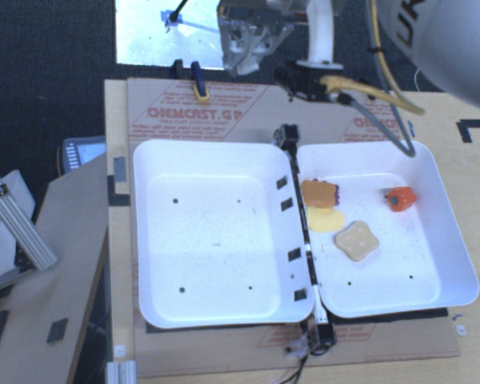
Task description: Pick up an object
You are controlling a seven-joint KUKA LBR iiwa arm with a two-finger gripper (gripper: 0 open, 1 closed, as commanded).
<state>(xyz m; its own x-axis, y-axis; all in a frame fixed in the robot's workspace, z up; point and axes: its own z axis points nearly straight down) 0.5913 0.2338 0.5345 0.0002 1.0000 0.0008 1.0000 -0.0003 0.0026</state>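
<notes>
The right bin point(444, 238) holds several small food-like items: an orange block with a purple edge point(320, 193) near its left wall, a flat yellow piece point(326, 220) just below it, a tan toast slice point(357, 241) lower still, and a small orange-red object point(399, 198) toward the right. My gripper point(246, 50) hangs high at the top of the view, above the cardboard behind the bins, well away from all the items. Nothing shows between its fingers.
The left bin point(144, 214) sits beside the right one, joined by a row of black clips point(292, 206). Yellow and grey cables point(380, 102) trail from the arm over the right bin's back edge. A yellow-handled clamp point(198, 82) stands on the cardboard.
</notes>
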